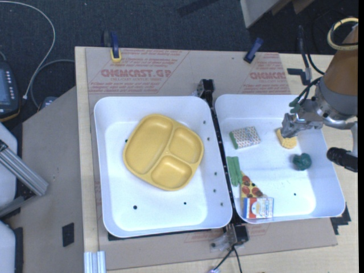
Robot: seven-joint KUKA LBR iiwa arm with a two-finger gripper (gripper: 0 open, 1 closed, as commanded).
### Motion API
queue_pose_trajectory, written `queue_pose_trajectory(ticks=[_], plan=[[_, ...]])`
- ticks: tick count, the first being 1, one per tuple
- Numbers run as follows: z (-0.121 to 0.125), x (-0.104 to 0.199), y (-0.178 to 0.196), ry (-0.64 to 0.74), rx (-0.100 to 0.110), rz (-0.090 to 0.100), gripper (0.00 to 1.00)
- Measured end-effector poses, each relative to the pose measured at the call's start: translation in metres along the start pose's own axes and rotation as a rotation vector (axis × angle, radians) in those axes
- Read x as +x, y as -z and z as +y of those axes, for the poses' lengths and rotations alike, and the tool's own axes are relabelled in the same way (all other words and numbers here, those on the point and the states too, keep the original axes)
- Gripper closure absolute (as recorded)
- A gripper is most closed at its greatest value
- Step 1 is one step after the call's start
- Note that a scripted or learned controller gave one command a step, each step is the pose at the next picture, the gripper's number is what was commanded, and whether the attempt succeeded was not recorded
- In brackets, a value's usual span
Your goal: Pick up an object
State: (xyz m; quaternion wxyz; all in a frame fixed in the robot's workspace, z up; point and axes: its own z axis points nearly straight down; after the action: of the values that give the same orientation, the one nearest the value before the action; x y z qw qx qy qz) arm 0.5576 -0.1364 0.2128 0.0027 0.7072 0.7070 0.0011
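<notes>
Yellow piece (289, 141) — just below end effector (290, 127) — right bin (324, 203).

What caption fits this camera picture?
Robot gripper hovers by a yellow object in the right bin; yellow tray sits left.

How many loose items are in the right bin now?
5: a speckled block at upper left, a yellow piece under the gripper, a teal ball right, a green strip and a small carton at lower left. The arm may hide more.
</notes>
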Motion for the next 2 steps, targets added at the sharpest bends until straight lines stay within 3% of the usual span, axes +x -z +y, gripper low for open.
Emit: queue_pose_trajectory(ticks=[1,2], plan=[[0.002,0.000,0.053,0.002,-0.001,0.000,1.00],[-0.010,0.048,0.039,0.005,0.008,0.004,1.00]])
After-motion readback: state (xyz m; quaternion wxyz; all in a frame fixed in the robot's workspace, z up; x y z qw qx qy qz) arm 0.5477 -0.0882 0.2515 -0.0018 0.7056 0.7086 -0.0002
